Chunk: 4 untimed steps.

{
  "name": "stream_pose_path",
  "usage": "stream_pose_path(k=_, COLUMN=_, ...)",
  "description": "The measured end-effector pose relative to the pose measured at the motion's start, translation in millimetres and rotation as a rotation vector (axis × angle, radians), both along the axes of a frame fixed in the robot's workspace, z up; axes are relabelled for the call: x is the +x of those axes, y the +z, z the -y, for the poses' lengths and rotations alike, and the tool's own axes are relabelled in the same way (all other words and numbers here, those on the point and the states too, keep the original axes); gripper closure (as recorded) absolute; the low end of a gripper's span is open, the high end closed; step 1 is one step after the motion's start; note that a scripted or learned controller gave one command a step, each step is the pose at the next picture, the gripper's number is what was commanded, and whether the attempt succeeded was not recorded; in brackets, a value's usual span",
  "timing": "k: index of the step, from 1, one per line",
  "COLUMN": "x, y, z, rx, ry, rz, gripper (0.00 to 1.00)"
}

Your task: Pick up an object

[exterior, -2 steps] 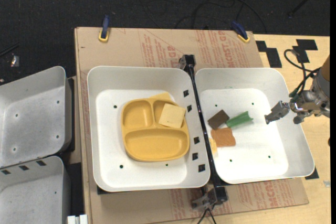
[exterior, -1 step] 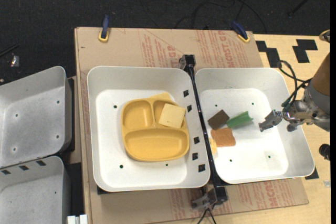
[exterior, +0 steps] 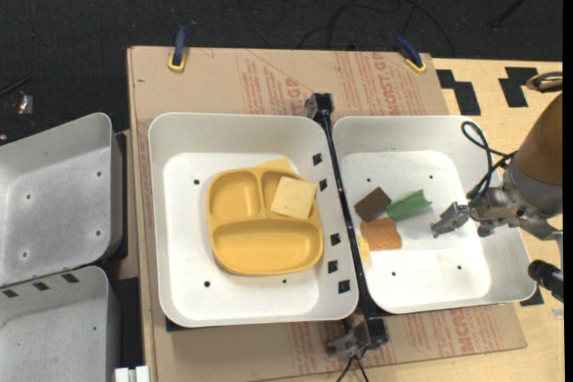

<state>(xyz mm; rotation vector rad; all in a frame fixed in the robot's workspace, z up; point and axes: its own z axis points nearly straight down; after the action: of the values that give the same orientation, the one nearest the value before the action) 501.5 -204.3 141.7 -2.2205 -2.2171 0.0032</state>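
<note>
Lying in the right bin [exterior: 466, 277], an orange block [exterior: 382, 235], brown block [exterior: 372, 203] and green block [exterior: 408, 205] are clustering near the gripper [exterior: 445, 223], grip state indiscernible. Left bin [exterior: 183, 282]: yellow tray [exterior: 260, 250] bearing a tan block [exterior: 293, 197].

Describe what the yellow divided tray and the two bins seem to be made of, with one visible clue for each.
Yellow divided tray: probably moulded plastic, shown by its even colour and rounded compartment walls. Left bin and right bin: likely thin formed plastic or painted metal, smooth and white with soft rounded corners; the view leaves this open.
</note>
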Motion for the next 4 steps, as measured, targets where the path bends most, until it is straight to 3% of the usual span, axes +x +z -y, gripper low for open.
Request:
stream_pose_path(k=1, x=-1, y=-52, z=-1, rx=0.0, ry=0.0, rz=0.001, gripper=0.0)
stream_pose_path(k=2, x=0, y=-40, z=0, rx=-0.001, ry=-0.001, rz=0.005, gripper=1.0)
stream_pose_path(k=4, x=0, y=56, z=3, rx=-0.003, ry=0.004, rz=0.009, gripper=1.0)
